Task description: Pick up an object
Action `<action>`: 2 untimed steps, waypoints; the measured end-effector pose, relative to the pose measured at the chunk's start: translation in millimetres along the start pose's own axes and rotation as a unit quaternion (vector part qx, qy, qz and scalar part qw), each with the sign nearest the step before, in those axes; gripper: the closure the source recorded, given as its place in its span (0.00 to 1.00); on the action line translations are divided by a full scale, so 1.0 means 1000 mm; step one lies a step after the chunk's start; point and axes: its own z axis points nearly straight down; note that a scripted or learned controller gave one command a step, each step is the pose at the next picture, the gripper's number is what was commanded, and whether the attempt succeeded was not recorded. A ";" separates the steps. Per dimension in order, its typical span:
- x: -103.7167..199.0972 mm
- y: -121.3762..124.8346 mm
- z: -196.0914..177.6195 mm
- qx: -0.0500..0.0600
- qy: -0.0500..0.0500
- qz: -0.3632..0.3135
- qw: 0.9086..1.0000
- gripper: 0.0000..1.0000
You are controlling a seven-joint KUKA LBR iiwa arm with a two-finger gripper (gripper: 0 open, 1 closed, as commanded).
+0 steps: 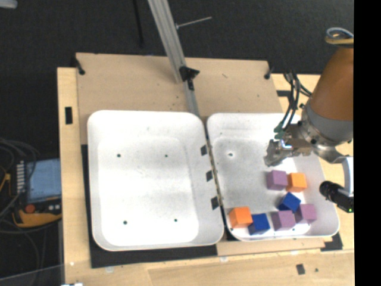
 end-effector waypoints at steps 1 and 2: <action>0.048 0.005 0.020 0.005 0.001 -0.001 1.000 1.00; 0.096 0.010 0.018 0.004 0.001 -0.001 1.000 1.00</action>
